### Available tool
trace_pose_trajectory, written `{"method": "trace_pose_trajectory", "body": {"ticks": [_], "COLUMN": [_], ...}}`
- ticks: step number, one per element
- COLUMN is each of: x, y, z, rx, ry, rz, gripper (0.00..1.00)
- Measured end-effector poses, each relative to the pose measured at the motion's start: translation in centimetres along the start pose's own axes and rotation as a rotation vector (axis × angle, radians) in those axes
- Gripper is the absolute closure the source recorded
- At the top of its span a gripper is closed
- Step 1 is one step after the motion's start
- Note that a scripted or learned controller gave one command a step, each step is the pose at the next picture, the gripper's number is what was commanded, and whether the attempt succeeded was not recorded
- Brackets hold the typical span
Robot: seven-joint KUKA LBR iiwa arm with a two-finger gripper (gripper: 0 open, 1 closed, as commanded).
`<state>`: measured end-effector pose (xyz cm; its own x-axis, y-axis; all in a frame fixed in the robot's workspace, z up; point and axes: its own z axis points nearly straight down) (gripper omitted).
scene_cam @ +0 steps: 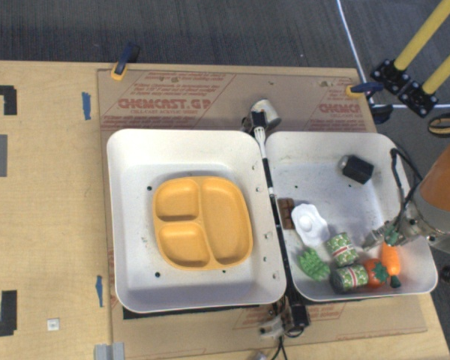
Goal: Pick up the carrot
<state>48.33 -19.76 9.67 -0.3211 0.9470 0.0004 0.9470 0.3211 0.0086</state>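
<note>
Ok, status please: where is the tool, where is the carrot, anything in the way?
Tool low in right bin, at carrot. Carrot lies near bin's lower right corner. Green can and red piece close on its left.

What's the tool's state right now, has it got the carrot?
Tool: at the carrot in the right bin, but open or shut cannot be told, so no grasp is confirmed.

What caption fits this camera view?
Claw at the carrot in the right bin; yellow tray sits in the left bin.
</note>
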Motion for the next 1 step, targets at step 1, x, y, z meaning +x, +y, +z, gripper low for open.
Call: {"method": "trace_pose_trajectory", "body": {"ticks": [1], "x": [7.51], "y": [2.31], "z": [-10.22], "rx": [0.006], "ry": [-0.001], "rz": [-0.060], "gripper": [1.00]}}
